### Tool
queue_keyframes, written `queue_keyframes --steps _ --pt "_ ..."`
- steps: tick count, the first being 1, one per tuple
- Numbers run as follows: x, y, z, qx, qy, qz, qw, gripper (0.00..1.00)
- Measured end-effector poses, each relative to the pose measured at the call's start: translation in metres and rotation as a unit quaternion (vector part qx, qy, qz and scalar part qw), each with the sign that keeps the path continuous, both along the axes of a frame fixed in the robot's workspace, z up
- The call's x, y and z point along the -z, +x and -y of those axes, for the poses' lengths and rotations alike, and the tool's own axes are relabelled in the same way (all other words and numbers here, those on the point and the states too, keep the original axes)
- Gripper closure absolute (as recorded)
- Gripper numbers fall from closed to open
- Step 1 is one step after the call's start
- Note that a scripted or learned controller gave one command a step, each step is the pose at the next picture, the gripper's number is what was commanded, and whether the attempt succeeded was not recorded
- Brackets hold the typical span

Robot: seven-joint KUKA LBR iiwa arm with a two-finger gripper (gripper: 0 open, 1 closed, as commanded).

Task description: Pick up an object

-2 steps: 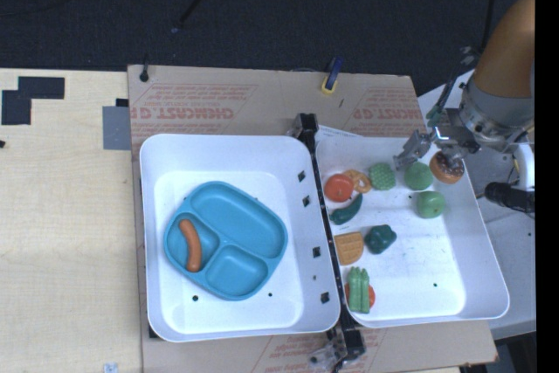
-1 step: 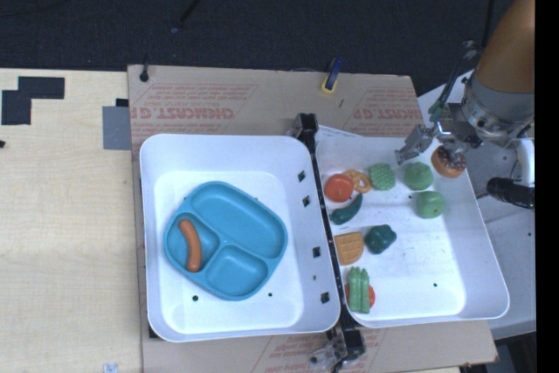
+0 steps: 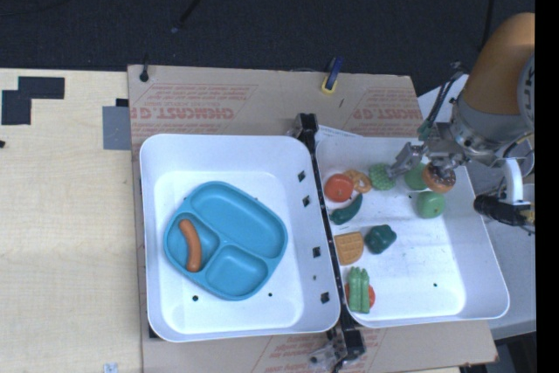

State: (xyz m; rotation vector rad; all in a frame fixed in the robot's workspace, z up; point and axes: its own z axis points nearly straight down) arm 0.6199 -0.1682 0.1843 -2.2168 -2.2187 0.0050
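Observation:
My gripper [image 3: 428,163] hangs low over the far right part of the right bin [image 3: 476,275]. Right under it sit a brown-orange round toy [image 3: 440,180] and a pale green piece [image 3: 416,178]. A green apple [image 3: 429,205] lies just in front of them. To the left are a green broccoli-like toy [image 3: 380,177], a red tomato [image 3: 338,187] and an orange ring [image 3: 359,181]. Nothing can be seen held in the gripper.
The right bin also holds a dark green curved vegetable [image 3: 348,210], a dark green pepper [image 3: 380,238], an orange wedge [image 3: 348,247] and a green-and-red toy [image 3: 359,290]. In the left bin [image 3: 162,170] lies a blue divided plate [image 3: 244,231] with a sausage [image 3: 190,244].

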Motion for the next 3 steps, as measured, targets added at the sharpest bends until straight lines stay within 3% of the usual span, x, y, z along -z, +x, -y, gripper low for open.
queue_keyframes --steps 1,2,3 --pt "0.042 0.002 -0.007 0.0 -0.0007 0.003 1.0 0.0" --pt "0.095 0.001 -0.01 0.0 0.0007 -0.001 1.0 0.0" --pt "0.081 0.003 -0.008 0.0 -0.0017 0.003 1.0 1.0"
